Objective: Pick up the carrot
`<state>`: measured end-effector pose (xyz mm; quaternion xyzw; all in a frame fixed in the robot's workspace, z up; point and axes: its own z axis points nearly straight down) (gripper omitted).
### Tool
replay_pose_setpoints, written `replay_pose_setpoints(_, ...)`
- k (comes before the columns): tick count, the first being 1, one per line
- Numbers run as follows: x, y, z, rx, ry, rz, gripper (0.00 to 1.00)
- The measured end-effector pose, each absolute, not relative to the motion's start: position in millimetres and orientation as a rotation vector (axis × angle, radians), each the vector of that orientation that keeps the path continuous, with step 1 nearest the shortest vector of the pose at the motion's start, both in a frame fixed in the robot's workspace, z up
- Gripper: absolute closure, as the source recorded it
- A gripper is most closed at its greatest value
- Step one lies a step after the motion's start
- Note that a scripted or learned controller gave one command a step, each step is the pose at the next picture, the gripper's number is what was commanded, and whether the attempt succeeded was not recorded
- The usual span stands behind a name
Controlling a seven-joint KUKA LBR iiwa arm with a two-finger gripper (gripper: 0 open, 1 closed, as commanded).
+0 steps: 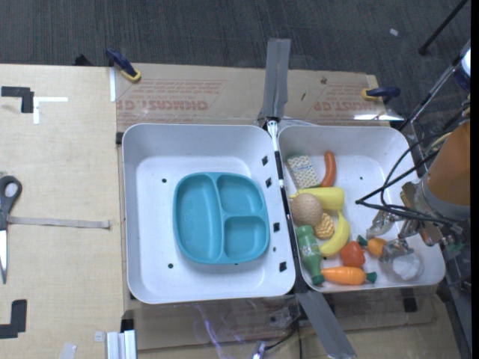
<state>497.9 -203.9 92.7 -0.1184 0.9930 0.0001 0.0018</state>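
White plastic bins sit side by side on a pale wooden worktop (60,260), seen from the fixed camera above. Inside the left bin (142,223) lies a teal divided plate (221,218), flat and centred, with three compartments. Toy food crowds the left half of the right bin (374,137). The carrot (346,276), orange with a green tip, lies on its side near that bin's front wall, just below a red tomato (352,254). A green bottle (308,253) lies just left of it, with a banana (338,230), a brown egg-shaped piece (306,209) and a yellow piece (325,197) behind. Farther back lie a checked sponge-like block (302,170) and an orange-red sausage shape (328,168).

Reaching in from the right, the arm, with its orange band (455,167) at the frame's edge, hangs its gripper (393,234) low over the right bin's front right corner, beside a small orange item (375,247) and a clear, glassy object (403,264). Whether its metal fingers are spread or pressed together cannot be told amid cables and glare. The carrot lies apart from it, to its left. Scissors (7,208) rest at the worktop's left edge.
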Motion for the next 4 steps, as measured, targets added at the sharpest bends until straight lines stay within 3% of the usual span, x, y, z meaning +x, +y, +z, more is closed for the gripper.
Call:
replay_pose_setpoints(1,498.0,-204,93,-0.372,3.115,-0.001,0.00)
replay_pose_setpoints(2,501.0,-202,103,-0.376,3.109,-0.001,1.00)
replay_pose_setpoints(4,498.9,-205,102,-0.606,3.042,-0.011,1.00)
